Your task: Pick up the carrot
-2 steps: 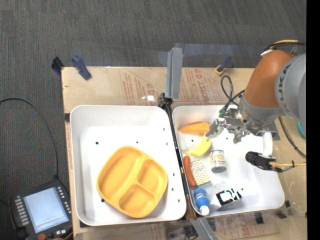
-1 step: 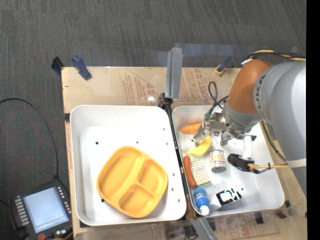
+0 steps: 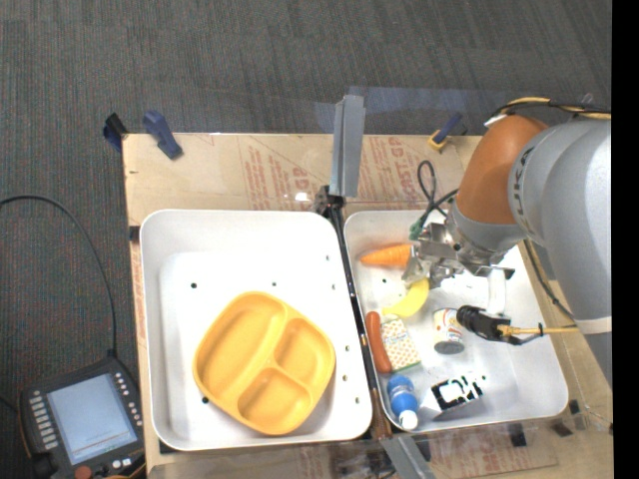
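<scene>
Over the right-hand shallow white bin (image 3: 544,392), the grey arm's two-finger gripper (image 3: 431,252) hangs near the far edge, its tip just beside the thick end of the tapered orange carrot (image 3: 387,257). That carrot lies flat by the bin's far left corner, pointing toward the divider. Whether the jaws are open or closed cannot be told. A yellow banana-shaped toy (image 3: 409,301) lies just beneath the gripper; a red sausage-shaped piece (image 3: 374,337) and a blue-capped bottle (image 3: 402,400) sit along the left wall. A yellow three-compartment plastic tray (image 3: 265,362) rests in the left-hand white bin (image 3: 175,238).
</scene>
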Robot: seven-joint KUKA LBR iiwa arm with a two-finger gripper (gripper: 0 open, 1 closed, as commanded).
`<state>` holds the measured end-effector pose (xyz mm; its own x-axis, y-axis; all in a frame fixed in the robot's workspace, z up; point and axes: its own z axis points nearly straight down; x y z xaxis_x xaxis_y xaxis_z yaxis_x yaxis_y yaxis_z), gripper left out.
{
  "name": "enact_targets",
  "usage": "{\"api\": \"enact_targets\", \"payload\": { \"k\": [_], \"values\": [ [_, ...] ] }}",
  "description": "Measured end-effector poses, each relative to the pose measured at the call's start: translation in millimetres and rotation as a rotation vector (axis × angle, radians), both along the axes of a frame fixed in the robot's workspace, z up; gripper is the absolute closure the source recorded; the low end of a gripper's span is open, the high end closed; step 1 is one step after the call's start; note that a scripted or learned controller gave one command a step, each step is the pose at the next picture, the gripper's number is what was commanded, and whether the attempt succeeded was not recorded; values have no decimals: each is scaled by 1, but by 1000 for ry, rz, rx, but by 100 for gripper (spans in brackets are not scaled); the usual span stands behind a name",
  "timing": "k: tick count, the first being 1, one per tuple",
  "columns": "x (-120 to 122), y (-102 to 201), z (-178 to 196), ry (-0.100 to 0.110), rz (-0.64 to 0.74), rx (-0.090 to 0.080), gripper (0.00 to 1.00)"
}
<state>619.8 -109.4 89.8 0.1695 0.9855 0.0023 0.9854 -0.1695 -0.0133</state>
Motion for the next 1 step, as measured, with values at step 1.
{"api": "enact_targets", "payload": {
  "k": [1],
  "values": [
    [25,55,95,-9,212,-2,100]
  ]
}}
